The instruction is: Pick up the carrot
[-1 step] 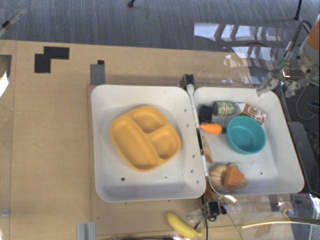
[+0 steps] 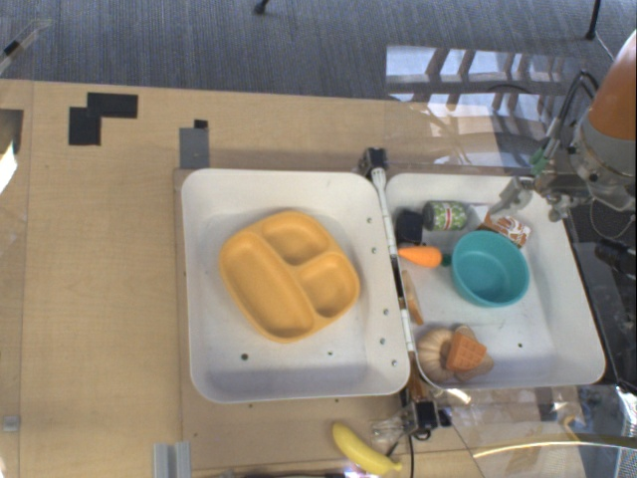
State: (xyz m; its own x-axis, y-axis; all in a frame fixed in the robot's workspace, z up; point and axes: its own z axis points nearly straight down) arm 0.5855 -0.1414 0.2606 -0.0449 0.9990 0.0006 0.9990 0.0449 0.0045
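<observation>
In the camera view the carrot point(image 2: 422, 257) lies at the left side of the right bin point(image 2: 567, 312), its tip just beside a teal bowl point(image 2: 490, 268) and below a small green-labelled jar point(image 2: 446, 215). The hand point(image 2: 520, 193) hangs at the bin's upper right, over a brown-and-white packet point(image 2: 511, 230) (open or closed, I cannot tell). The left bin point(image 2: 209, 267) holds a yellow divided plate point(image 2: 288, 274). A banana point(image 2: 364, 450) lies on the table point(image 2: 95, 317) at bottom centre.

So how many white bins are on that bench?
2, side by side: the left bin holds a yellow divided plate; the right bin holds the carrot and teal bowl.
</observation>
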